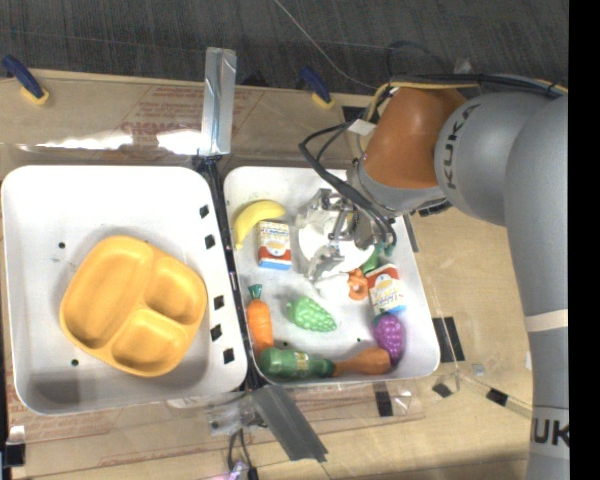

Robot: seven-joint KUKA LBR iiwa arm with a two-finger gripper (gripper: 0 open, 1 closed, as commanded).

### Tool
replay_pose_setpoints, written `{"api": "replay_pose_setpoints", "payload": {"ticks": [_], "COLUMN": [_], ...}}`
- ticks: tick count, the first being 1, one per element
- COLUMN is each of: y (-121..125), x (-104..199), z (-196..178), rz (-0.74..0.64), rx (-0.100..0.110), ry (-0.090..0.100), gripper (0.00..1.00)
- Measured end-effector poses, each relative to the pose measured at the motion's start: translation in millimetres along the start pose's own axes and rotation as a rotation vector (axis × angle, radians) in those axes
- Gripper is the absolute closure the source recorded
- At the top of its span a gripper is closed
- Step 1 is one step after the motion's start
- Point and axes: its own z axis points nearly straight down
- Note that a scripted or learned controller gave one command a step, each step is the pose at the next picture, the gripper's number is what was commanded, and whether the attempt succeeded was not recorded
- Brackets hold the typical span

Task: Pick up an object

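Two white bins: the left bin holds one yellow tray. The right bin holds one banana, two cartons, one carrot. The gripper hangs there, jaws spread, gripping nothing.

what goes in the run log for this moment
arm: over right bin | gripper: low among toys, beside milk carton | grasp: unconfirmed | yellow tray: left bin
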Motion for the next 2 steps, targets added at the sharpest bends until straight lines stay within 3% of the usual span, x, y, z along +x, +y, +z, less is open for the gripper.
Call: {"api": "replay_pose_setpoints", "payload": {"ticks": [1, 2], "y": [62, 1], "x": [51, 36], "z": [1, 2], "rz": [0.074, -0.147], "rx": [0.007, -0.001], "ry": [0.001, 0.002], "gripper": [0.00, 0.00]}}
